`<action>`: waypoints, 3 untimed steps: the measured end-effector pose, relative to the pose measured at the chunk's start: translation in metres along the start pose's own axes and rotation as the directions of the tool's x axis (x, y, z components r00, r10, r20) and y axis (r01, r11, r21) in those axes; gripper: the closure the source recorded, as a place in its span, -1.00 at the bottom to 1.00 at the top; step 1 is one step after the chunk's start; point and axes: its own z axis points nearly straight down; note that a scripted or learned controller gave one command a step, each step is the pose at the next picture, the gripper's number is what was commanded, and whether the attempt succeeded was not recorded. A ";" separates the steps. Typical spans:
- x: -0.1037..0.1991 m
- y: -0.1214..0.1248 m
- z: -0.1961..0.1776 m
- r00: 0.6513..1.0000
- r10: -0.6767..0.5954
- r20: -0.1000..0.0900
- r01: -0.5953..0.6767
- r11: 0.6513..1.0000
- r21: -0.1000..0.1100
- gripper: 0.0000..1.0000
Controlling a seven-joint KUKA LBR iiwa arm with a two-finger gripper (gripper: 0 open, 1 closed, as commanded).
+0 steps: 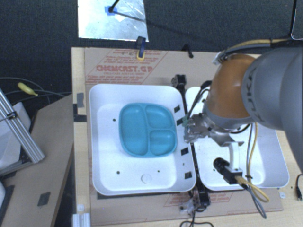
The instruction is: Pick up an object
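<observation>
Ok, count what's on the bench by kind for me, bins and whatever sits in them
Shallow white plastic bins: 2, left one, right one
Blue plastic divided plates: 1, in the left bin
Total: 3

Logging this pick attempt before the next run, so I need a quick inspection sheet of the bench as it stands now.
Surface: bench covered by printed cardboard, two white bins side by side.
Job's things: blue divided tray lying flat in the left bin.
Clutter: nothing seen.
Grippers: arm over the right bin; gripper near the divide between the bins, state unclear.
Cables: yellow and black cables trailing from the wrist.
Surroundings: dark carpet, shiny sheet behind the bench.
</observation>
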 end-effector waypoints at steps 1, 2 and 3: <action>0.073 -0.018 -0.128 1.000 -0.010 -0.007 0.010 1.000 -0.011 1.00; 0.064 -0.017 -0.289 1.000 -0.002 -0.005 0.002 1.000 -0.018 1.00; 0.114 -0.018 -0.274 1.000 -0.006 -0.001 0.006 1.000 0.002 1.00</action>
